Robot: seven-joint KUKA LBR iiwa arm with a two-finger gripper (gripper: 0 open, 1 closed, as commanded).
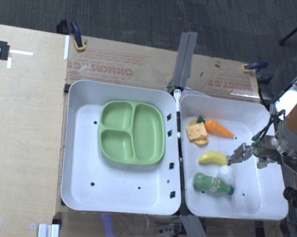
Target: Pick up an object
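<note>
In the right bin [246, 204] lie an orange carrot [219, 129], a yellow cheese wedge [196, 132], a yellow banana [212, 158] and a green bottle [213, 184] on its side. My gripper [237, 155] reaches in from the right and hangs low over the bin, its tips just right of the banana's end. Nothing shows between its tips.
The left bin [76, 176] holds a green divided plate [132, 132]. A grey divider post [184, 60] rises at the back between the bins. Blue clamps [75, 34] grip the cardboard backing.
</note>
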